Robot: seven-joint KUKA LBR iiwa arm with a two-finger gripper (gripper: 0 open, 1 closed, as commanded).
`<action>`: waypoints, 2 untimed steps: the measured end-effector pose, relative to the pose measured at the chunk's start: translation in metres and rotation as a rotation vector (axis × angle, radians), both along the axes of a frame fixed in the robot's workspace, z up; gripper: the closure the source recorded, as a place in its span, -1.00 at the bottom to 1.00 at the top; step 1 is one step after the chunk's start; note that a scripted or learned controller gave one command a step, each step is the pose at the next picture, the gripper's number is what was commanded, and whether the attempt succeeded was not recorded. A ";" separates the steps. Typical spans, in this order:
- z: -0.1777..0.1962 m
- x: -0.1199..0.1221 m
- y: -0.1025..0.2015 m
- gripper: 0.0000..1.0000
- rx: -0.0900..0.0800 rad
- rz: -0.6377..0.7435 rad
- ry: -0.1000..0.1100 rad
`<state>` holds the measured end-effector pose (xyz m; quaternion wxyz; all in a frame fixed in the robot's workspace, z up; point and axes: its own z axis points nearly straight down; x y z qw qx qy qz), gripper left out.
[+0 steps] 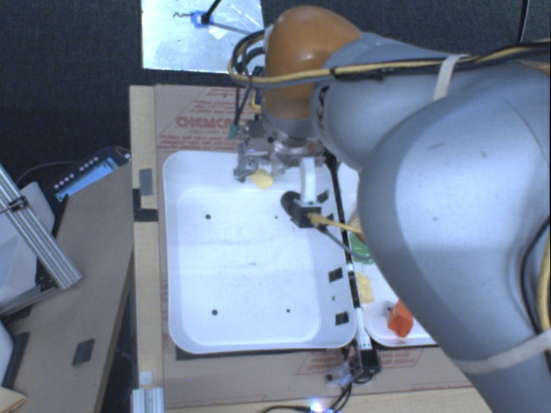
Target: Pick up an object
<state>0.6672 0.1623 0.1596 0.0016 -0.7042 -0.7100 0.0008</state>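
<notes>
Camera view, Dana, and what's nearest us?

Dana: Lower right of the frame, an orange piece (399,320) in the right bin (413,341). Just above it there's a pale yellow scrap (366,289), then something green (358,250) tucked against the arm. All three are partly hidden, so they're poor candidates.

Rey: And the left bin (250,317)?

Dana: Bare white floor through the middle of the frame. The action's at its far end, upper centre, where a small yellow lump (262,179) lies near the far wall.

Rey: The end effector (250,170) is right there!

Dana: Right on top of it, touching or just beside the lump on its left. Whether it's spread wide, pinched narrow or already gripping, I cannot tell, because the wrist hides the tips.

Rey: How will that lump handle?

Dana: My guess is light, and no strain for this arm. It looks rounded and smooth, maybe a bit soft, so it could squirt out or roll under an off-centre pinch.

Rey: So where should it take hold?

Dana: Across the lump's middle, squarely centred. I'd also watch the far wall, since it sits close enough to crowd a grasp from that side.
</notes>
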 end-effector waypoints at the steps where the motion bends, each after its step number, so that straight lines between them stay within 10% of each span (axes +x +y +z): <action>1: 0.026 0.002 -0.075 1.00 -0.003 -0.012 -0.006; 2: 0.094 0.003 -0.155 1.00 -0.005 -0.014 -0.013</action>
